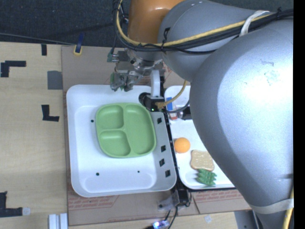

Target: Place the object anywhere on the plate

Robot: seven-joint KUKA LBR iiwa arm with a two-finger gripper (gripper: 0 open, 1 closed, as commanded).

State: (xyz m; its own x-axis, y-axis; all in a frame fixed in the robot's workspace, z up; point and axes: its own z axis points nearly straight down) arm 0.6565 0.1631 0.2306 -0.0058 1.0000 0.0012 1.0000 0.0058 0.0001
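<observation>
My grey arm (238, 80) fills the right side of the camera view, its orange band (150, 11) bulging at the top. Under it two white bins sit side by side: the left bin (81, 175) carries the green plate (126, 129), three compartments, all bare. The right bin (190, 180), half hidden beneath my arm, holds an orange ball (182, 145), a slice of toast (202, 161) just below it, and a small green leafy piece (206, 177) touching the toast's lower edge. None of these lie on the plate. My claw (123, 80) hangs over the far rim of the left bin, above the plate's upper edge; whether it is clenched or released I cannot tell. I can read no lettering or labels anywhere.
</observation>
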